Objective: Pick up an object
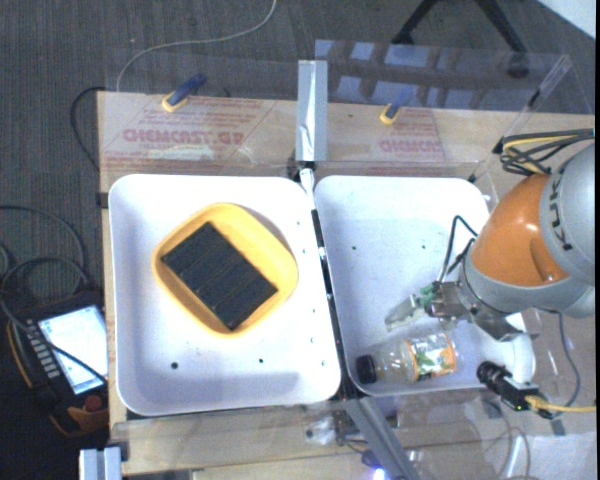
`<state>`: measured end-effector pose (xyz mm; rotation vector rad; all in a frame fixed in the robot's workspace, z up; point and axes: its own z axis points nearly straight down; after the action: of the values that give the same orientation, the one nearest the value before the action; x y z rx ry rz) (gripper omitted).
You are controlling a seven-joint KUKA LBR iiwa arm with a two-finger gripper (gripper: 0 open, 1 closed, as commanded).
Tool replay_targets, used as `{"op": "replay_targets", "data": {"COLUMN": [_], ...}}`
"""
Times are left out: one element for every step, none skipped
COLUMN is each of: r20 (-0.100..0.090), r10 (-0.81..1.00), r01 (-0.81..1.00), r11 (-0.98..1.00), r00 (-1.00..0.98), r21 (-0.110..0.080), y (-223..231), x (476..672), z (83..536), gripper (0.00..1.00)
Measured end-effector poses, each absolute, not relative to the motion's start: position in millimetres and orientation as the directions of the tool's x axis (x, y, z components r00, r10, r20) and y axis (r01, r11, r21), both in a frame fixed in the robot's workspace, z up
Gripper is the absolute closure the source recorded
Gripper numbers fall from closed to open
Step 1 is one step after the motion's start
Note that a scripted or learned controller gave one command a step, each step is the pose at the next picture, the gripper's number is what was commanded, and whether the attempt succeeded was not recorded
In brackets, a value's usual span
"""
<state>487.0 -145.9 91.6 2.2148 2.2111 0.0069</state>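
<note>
A clear plastic bottle (412, 359) with a dark cap and an orange-and-green label lies on its side against the near wall of the right bin (380, 238), cap pointing toward the divider between the two bins. Just above it, the gripper (412, 306) of the grey-and-orange arm (525, 253) hangs over the bin floor near the bottle but apart from it, nothing between its fingers; whether they are spread or closed cannot be told from this angle. In the left bin (140, 368), well apart from the arm, a yellow dish (280, 258) holds a dark, ribbed rectangular pad (220, 275). Beyond both bins, two small clamps sit on the wooden bench (210, 128).
</note>
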Motion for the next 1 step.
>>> {"op": "replay_targets", "data": {"r20": [-0.002], "r10": [0.955], "r01": [0.955], "r11": [-0.298], "r00": [0.298], "r21": [-0.002], "y": [-178.6], "x": [505.8], "z": [105.3], "gripper": [0.0]}}
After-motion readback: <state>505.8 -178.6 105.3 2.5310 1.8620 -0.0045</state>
